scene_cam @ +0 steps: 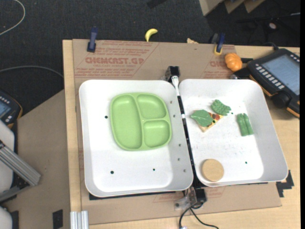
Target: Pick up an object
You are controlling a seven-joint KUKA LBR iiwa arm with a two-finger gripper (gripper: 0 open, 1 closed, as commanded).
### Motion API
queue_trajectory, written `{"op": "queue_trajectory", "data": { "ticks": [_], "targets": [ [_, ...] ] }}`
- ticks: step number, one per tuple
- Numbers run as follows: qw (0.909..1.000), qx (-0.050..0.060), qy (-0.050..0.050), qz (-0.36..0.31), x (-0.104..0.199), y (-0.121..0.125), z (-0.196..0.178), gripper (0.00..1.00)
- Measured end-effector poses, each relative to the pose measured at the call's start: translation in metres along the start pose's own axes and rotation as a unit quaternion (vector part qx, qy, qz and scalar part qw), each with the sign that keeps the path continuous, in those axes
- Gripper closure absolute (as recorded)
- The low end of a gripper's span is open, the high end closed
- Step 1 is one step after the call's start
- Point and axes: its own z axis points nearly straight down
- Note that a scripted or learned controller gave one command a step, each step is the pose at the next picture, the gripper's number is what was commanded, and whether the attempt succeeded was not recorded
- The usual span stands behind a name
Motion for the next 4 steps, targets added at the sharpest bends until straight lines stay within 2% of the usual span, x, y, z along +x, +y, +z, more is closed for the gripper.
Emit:
{"op": "queue_trajectory", "data": {
  "ticks": [1, 2, 3, 4],
  "targets": [
    [0.9999, 0.011, 0.006, -0.011, 0.113, -0.003, 0.113, 1.0],
    [0.9999, 0.006, 0.005, -0.012, 0.202, -0.004, 0.109, 1.0],
    [1.0, 0.007, 0.004, -0.005, 0.165, -0.004, 0.133, 1.0],
    [0.9999, 0.001, 0.006, -0.012, 0.254, -0.004, 0.073, 1.0]
  ]
}}
